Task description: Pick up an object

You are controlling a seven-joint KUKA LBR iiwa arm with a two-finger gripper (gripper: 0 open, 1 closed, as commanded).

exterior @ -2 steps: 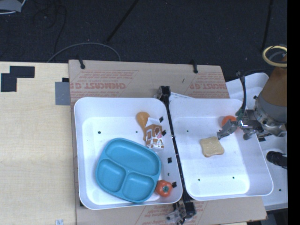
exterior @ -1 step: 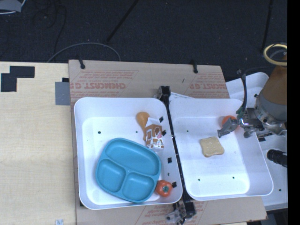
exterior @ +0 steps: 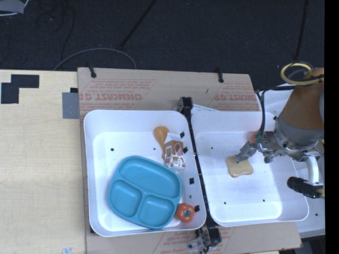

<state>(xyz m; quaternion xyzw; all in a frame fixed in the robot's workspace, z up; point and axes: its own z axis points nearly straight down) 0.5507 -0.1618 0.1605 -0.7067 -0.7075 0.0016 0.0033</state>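
Cookie-shaped tan piece [exterior: 239,167], flat on the right bin's [exterior: 249,208] floor toward my side, looks like the pick target; judging by where my claw sits. All places below are given relative to that tan piece.

Nearest the camera: tomato-like red item [exterior: 185,212], well left and nearer, in the left bin's [exterior: 98,142] front corner. Blue divided plate [exterior: 145,191], left and slightly nearer, tilted in the left bin. Small printed packet [exterior: 174,155], left, just past the divider [exterior: 194,163], about level. Tan drumstick-like toy [exterior: 161,135], left and a bit farther back.

My claw [exterior: 253,150] is just right of the tan piece and slightly farther, fingertip close to its upper edge, maybe touching, can't confirm. Whether the claw is released or clenched: cannot tell, too blurred. Nothing is visibly between the tips.

Progress: approach looks done, grasp not confirmed, piece flat on the bin floor, not lifted. Left: close on it, lift clear. Thin flat shape, probably hard to get under.
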